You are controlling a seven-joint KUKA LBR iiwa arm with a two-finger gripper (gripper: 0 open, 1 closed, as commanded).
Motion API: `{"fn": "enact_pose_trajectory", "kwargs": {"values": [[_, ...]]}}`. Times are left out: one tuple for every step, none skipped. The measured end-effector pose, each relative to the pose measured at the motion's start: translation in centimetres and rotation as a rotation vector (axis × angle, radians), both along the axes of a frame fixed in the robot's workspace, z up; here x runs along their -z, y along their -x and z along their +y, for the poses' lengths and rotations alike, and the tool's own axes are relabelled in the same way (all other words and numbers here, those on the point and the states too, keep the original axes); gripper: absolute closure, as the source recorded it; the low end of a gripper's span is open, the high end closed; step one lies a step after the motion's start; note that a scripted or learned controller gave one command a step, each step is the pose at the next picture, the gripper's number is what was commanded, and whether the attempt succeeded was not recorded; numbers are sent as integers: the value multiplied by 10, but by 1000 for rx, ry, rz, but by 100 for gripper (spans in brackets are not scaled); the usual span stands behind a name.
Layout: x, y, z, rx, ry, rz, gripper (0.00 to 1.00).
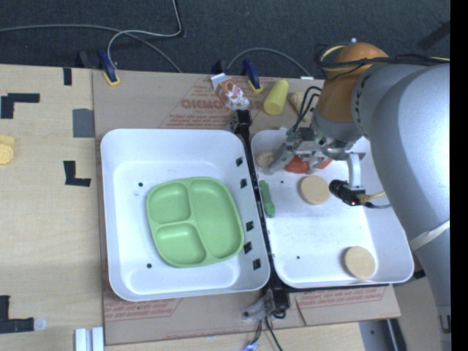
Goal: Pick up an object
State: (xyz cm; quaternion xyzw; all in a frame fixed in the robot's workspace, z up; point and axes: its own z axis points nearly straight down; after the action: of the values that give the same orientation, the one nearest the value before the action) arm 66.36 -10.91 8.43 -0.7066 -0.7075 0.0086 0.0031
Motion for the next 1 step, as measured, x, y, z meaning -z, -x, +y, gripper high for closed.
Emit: {"fn": "enact_pose_trajectory", "kwargs": {"values": [[0, -2, -24, 0, -13, 1, 0]]}}
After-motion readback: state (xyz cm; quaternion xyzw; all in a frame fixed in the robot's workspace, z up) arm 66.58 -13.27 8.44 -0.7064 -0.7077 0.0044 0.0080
